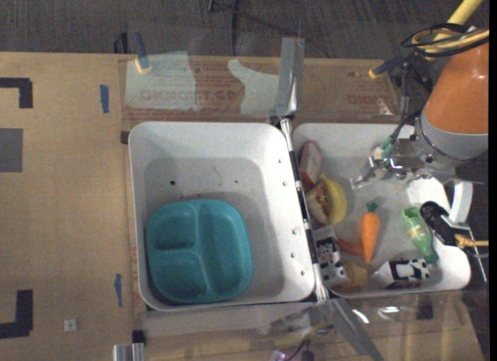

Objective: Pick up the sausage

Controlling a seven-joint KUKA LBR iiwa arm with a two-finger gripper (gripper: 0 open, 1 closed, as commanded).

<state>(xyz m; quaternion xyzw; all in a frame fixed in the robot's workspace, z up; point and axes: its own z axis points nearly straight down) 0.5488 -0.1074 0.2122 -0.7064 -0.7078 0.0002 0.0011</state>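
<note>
Over the right bin, the arm reaches in from the right, its gripper low, whether spread or closed I cannot tell. Left of it, apart, lies the sausage, against the bin's wall.

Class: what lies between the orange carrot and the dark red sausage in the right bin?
In the camera view, a yellow banana lies between the orange carrot and dark red sausage.

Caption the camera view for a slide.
Robot hand hovers over the right bin of toy food; a teal plate sits in the left bin.
</note>
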